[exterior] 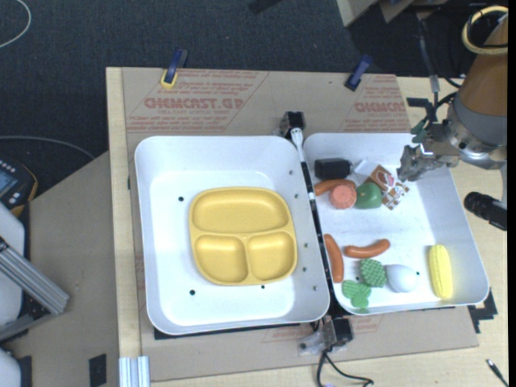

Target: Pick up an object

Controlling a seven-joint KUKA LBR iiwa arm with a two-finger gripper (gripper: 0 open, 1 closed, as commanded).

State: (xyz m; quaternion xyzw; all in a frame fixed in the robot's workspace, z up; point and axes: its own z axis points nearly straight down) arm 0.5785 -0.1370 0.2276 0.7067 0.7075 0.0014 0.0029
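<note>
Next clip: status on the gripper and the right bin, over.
Gripper low over right bin, near small printed box. Nothing seen held. Green item and tomato crowd the box.

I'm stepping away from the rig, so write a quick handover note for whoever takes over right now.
Tool: hovering over the upper right of the right white bin, beside the small patterned snack packet; nothing visibly held.
Right bin items: round red tomato, green pepper, black block, two orange sausages, yellow corn cob, white egg, green leafy pieces.
Left white bin: yellow divided plastic tray.
Done: nothing picked.
Left: grasp and lift one object.
</note>
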